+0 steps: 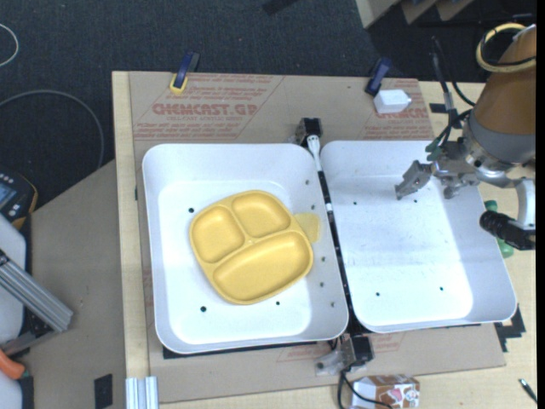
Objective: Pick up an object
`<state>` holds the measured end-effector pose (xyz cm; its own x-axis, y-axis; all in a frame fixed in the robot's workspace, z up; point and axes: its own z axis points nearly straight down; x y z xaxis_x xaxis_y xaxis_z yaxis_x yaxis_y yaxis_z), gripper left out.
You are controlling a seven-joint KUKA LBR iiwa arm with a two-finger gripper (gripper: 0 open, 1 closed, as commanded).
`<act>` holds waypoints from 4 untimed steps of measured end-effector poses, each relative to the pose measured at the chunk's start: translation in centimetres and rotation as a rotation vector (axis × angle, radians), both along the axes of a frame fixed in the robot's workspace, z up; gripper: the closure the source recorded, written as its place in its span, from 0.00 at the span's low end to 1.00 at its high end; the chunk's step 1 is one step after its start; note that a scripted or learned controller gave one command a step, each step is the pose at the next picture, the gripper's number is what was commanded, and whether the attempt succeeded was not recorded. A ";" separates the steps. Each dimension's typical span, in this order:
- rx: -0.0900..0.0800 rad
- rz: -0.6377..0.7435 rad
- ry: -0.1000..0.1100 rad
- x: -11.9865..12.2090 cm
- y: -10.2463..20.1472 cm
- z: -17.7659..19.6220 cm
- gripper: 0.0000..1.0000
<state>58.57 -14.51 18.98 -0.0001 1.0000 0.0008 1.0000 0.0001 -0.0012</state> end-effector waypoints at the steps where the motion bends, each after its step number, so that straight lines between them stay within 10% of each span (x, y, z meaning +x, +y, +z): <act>1: -0.003 0.005 -0.023 -4.9 4.1 24.3 0.00; 2: 0.001 0.009 -0.015 -10.8 11.0 32.8 0.00; 3: -0.003 0.001 -0.008 -10.5 10.7 33.3 1.00; 4: 0.000 0.000 0.014 -10.8 12.5 20.4 1.00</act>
<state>47.82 -2.05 39.34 -0.0004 1.0000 0.0004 0.9999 0.0005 -0.0150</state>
